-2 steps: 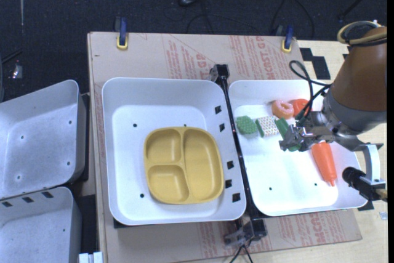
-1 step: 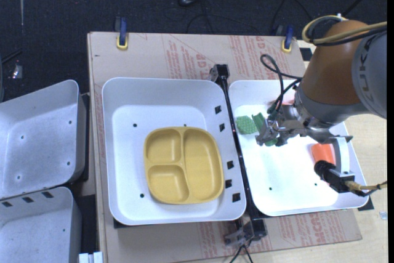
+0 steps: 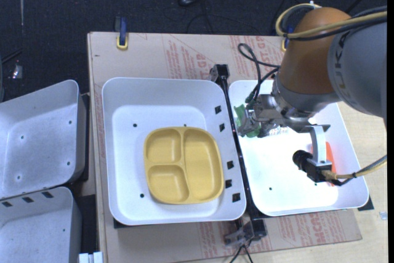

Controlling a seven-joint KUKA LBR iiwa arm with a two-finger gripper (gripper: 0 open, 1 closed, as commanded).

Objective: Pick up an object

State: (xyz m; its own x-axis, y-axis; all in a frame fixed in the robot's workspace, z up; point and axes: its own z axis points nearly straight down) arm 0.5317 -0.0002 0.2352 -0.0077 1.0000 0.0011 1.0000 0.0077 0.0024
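My gripper [image 3: 253,122] hangs low over the left side of the right bin [image 3: 289,194], close to the wall between the bins. A small green thing [image 3: 242,124] lies right at the gripper's tip, against that wall, partly hidden by the gripper. Whether it is held is unclear. A yellow plate with three compartments [image 3: 183,164] lies flat in the middle of the left bin [image 3: 123,132]. A small orange-red thing [image 3: 329,153] shows at the right side of the right bin, half hidden behind the wrist bracket.
The arm's orange and grey body [image 3: 320,58] covers the back of the right bin. A white lid or tray [image 3: 37,132] lies off the bench at the left. A blue and yellow clamp [image 3: 122,34] sits at the board's back left corner.
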